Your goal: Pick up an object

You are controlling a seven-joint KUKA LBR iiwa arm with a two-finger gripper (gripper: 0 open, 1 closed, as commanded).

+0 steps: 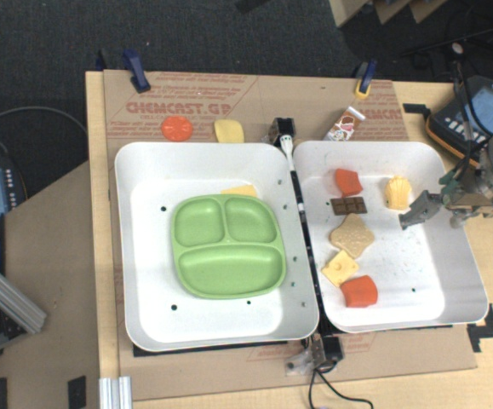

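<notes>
the gripper hovers over the right bin near its right side; whether it is clenched or released cannot be told, and nothing shows in its grasp. just to its left lies a yellow toy corn piece, farther left a red block, a chocolate bar piece, a cracker, a cheese wedge and a red-orange piece.

Both bins are looking like glossy white plastic; the green divided plate is showing smooth, matt plastic.
</notes>
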